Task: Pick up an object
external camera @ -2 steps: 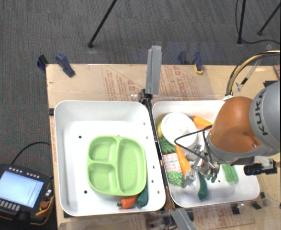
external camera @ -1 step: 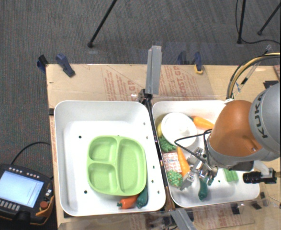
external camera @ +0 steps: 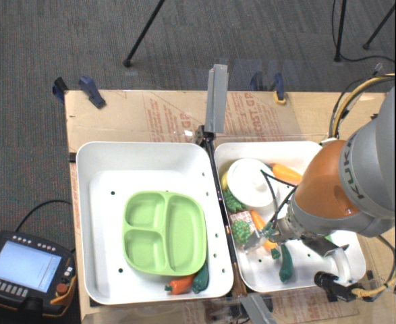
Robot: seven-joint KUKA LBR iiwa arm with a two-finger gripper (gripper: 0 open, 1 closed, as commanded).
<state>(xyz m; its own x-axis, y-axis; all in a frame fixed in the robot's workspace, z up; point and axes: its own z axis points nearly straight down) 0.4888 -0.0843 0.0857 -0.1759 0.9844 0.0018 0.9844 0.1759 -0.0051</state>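
Down over the right bin (external camera: 332, 243), the gripper (external camera: 268, 233) hovers among toy food; whether it's parted or closed, I cannot tell. Just below-right lies a dark green pickle (external camera: 287, 264), probably light, stiff, slightly slick; best pinched across its middle.

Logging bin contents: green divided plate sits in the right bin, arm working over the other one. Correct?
Not quite. The camera view shows the green divided plate in the left bin; the arm works over the right bin, the other one.
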